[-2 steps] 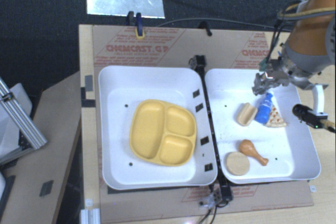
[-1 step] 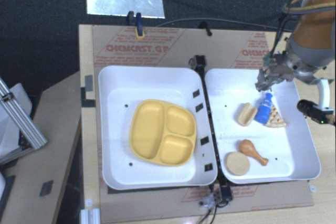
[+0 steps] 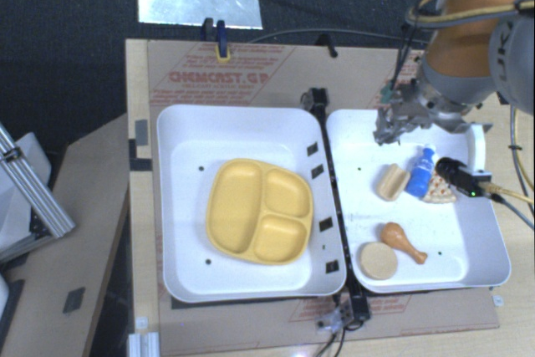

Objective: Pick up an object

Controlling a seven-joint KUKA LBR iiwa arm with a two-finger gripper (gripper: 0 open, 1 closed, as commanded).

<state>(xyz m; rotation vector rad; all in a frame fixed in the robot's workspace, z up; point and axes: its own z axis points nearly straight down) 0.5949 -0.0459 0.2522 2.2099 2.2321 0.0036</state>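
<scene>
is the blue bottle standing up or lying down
Lying down: the small blue bottle with a white cap rests on its side on the right white bin's floor, cap pointing toward the far wall.

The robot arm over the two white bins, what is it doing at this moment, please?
The grey and orange arm reaches in from the right, with its gripper above the far part of the right bin. It holds nothing that can be seen. In that bin lie a tan bread roll, a blue bottle, a pizza slice, a toy drumstick and a round cookie, all untouched. The left bin holds a yellow divided plate.
</scene>
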